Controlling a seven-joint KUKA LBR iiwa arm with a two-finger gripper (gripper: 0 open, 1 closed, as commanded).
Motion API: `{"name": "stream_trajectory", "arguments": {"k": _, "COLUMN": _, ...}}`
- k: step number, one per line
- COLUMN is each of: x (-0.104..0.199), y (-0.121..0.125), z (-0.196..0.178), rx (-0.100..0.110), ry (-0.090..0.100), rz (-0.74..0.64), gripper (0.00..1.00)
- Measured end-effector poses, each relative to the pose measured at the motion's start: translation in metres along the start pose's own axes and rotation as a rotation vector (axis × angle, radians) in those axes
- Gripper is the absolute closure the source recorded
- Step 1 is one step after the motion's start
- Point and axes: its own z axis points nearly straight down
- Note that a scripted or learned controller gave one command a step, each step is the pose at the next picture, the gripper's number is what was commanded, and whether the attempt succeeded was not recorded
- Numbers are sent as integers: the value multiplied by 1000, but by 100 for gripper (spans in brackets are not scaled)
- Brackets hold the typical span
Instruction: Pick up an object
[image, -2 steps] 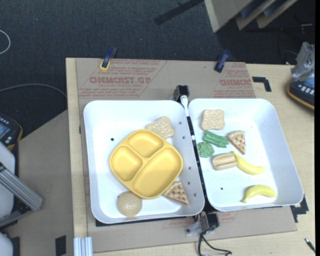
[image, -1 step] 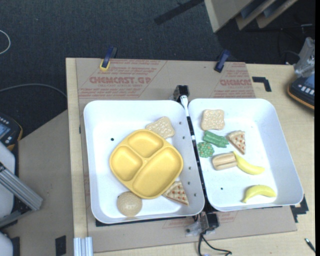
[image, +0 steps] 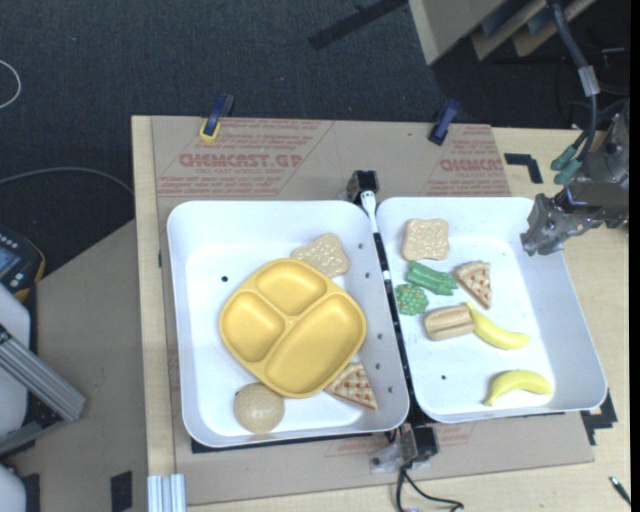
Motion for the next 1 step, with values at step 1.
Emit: {"name": "stream_trajectory", "arguments": {"k": 1, "x": 49, "y": 1, "z": -105, "rx": -31, "ry": 0, "rz": -8, "gripper": 100}}
